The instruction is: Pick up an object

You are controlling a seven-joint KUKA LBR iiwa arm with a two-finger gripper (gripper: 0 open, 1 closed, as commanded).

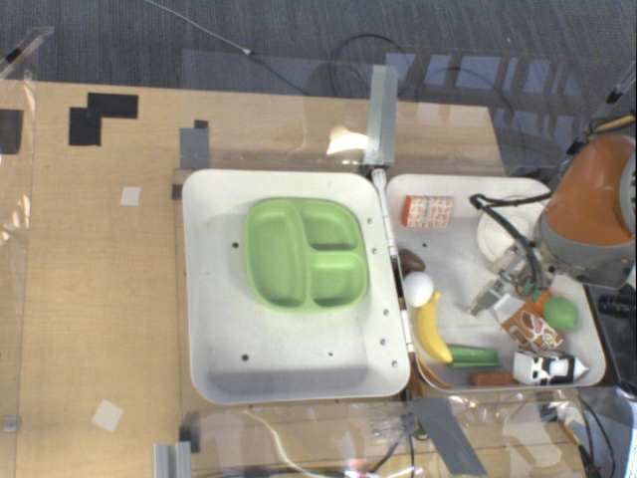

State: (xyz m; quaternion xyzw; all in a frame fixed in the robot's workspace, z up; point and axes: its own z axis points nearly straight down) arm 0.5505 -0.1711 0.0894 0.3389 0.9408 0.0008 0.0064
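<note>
Your gripper hangs low in the right bin, fingers spread, nothing between them. The orange packet sits just beside it, so the pick isn't made yet.

Divided plate in left bin; banana seemingly in right.

Two white bins, one green divided plate, one banana, one egg, one red-patterned box.

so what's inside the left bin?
Just a green divided plate on the left bin floor, its three compartments bare. Whatever lies under the plate is covered.
</note>
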